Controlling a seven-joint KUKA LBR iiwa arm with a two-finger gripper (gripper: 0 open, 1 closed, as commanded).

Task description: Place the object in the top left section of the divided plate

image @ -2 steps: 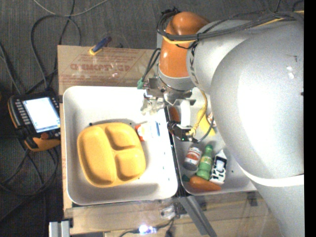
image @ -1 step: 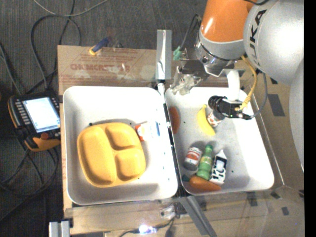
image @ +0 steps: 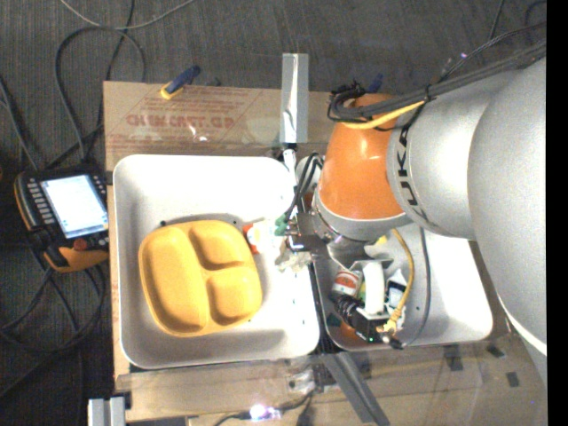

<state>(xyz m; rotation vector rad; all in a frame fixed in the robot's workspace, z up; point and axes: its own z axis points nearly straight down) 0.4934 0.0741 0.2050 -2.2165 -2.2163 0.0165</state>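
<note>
Grey arm (image: 479, 140) loomed nearest, covering most of the right bin (image: 461, 318). Claw (image: 293, 242) at left bin's (image: 213, 171) three-o'clock rim; grip state couldn't be told. One yellow divided plate (image: 202, 275), three sections. Small object (image: 251, 235) blurred at plate's two-o'clock edge.

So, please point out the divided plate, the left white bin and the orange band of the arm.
divided plate (image: 200, 278), camera view, its centre ridge.
left white bin (image: 142, 180), camera view, upper left floor.
orange band (image: 359, 171), camera view, its middle.

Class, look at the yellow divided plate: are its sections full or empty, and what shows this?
Empty. The yellow divided plate lies flat in the left bin, and all its sections show bare yellow surface with nothing resting in them.
</note>
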